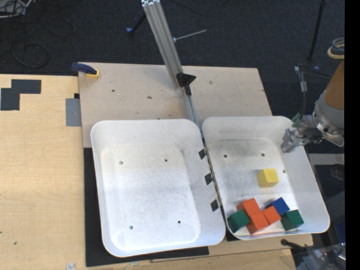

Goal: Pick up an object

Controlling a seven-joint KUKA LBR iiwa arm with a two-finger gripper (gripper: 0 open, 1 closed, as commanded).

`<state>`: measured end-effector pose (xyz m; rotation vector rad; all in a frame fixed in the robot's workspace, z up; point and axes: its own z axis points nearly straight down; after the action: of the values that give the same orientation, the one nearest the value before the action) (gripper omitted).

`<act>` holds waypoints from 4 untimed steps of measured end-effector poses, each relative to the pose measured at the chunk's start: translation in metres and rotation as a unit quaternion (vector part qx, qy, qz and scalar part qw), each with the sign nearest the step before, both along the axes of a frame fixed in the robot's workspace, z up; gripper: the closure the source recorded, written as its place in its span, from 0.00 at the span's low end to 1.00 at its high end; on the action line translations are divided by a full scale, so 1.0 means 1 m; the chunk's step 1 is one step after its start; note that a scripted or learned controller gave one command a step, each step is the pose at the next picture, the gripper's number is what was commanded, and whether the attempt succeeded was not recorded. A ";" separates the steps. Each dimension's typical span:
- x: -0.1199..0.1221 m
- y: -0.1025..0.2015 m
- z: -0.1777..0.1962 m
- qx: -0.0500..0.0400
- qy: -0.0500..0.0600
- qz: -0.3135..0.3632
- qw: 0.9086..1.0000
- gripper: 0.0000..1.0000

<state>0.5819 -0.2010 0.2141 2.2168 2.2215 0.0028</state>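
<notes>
Nearby, hand [288, 141], grip state unclear, above right bin [242, 129] rim, apart from yellow block [268, 177].

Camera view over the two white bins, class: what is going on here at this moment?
A grey KUKA arm reaches in from the right, its gripper poised over the upper right rim of the right-hand shallow white bin. It holds nothing. In that bin lie a yellow block by itself and, nearer the front, a cluster: two orange blocks, two green blocks and a blue block. The left-hand white bin sits alongside.
</notes>
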 end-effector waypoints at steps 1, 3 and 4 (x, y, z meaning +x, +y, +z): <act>0.008 0.055 0.013 0.001 0.002 0.001 1.000 1.00; 0.029 0.151 -0.003 0.001 0.003 0.001 1.000 1.00; 0.031 0.195 0.006 0.001 0.003 0.001 1.000 1.00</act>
<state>0.6131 -0.0060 0.2204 2.2188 2.2277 0.0003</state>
